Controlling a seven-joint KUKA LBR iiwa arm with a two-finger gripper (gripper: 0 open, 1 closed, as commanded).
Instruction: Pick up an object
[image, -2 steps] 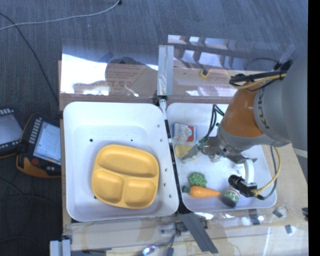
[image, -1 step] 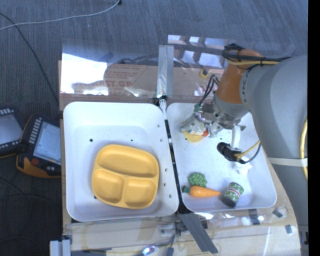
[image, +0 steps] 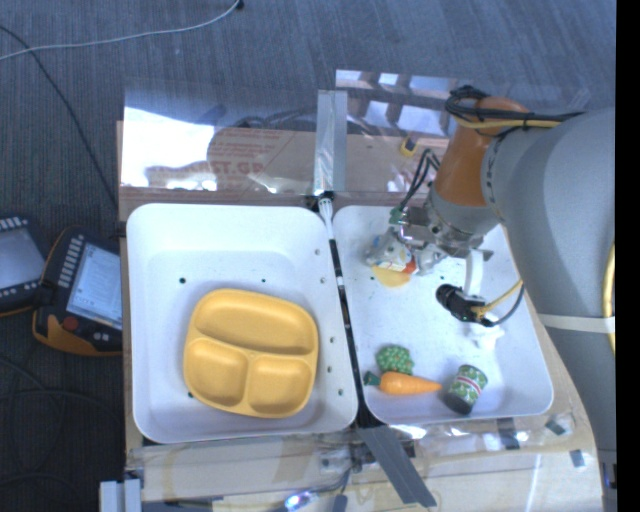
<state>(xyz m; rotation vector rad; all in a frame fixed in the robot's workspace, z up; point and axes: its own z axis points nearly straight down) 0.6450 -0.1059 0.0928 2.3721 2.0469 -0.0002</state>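
Pincer (image: 405, 245) lowered over a yellow object (image: 392, 272) in the right bin (image: 520, 330).
Whether the pincer is open or gripping cannot be told. A carrot (image: 408, 383), broccoli (image: 394, 359) and can (image: 464, 387) are seen nearer the front.

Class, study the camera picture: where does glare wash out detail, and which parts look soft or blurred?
Camera view: glare whitens the clear panels behind the bins and the right bin's floor; the arm looms large and soft-edged; the gripper area is cluttered and indistinct; the yellow tray and carrot look fairly sharp.
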